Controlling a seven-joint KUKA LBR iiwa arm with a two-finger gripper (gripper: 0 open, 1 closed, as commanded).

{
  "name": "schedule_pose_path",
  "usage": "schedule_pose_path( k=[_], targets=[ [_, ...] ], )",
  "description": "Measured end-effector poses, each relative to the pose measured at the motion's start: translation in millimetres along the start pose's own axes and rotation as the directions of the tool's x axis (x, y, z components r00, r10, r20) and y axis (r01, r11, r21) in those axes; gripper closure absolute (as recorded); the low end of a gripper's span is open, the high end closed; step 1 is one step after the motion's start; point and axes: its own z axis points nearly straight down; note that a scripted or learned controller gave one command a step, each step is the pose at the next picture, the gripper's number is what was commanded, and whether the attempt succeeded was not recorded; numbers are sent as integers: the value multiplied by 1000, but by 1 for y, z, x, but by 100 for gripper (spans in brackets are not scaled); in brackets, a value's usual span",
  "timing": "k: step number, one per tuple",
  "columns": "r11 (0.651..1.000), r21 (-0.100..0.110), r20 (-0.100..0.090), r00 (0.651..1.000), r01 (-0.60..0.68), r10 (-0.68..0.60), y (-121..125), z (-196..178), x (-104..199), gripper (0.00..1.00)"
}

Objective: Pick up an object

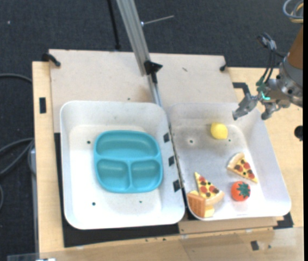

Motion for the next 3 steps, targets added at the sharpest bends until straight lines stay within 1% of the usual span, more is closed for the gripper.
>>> schedule_pose_path(
  k=[1,2,3],
  targets=[
    [1000,6,-2,1000,-3,3,-5,61,5,0],
    [1000,5,-1,1000,-3,3,-15,110,6,0],
    [1000,4,-1,1000,-4,4,-15,153,1,0]
  ],
)
